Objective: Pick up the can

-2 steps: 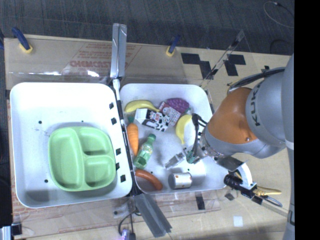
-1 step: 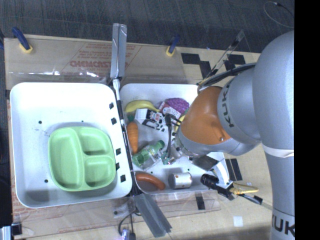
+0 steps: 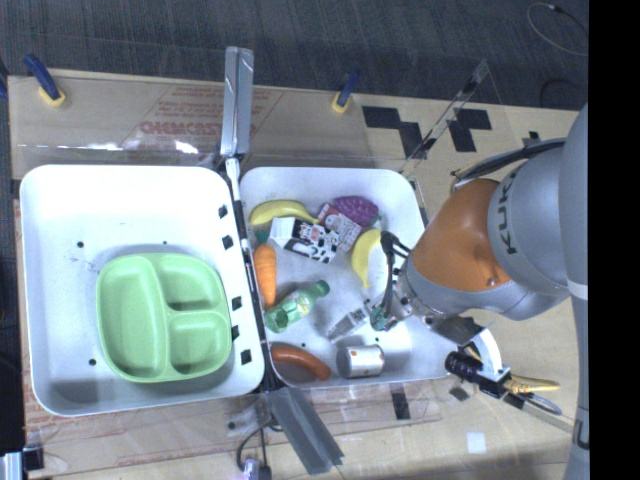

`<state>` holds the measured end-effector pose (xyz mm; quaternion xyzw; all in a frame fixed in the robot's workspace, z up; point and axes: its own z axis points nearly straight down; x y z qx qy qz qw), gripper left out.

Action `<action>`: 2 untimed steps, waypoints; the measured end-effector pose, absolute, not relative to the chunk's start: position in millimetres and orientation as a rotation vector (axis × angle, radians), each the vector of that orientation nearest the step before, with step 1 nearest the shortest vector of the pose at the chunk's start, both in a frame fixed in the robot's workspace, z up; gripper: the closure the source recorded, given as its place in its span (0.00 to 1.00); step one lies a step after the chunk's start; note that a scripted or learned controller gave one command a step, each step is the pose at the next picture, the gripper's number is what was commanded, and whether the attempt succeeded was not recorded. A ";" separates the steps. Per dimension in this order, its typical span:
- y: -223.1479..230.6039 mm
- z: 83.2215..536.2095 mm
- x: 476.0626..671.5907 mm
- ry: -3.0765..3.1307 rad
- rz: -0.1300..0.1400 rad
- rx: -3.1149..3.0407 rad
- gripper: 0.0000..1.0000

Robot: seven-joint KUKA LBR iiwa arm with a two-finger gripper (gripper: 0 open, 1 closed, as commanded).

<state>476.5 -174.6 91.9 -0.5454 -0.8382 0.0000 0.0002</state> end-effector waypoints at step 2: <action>-171.2 91.5 501.6 -2.526 0.001 -1.865 0.00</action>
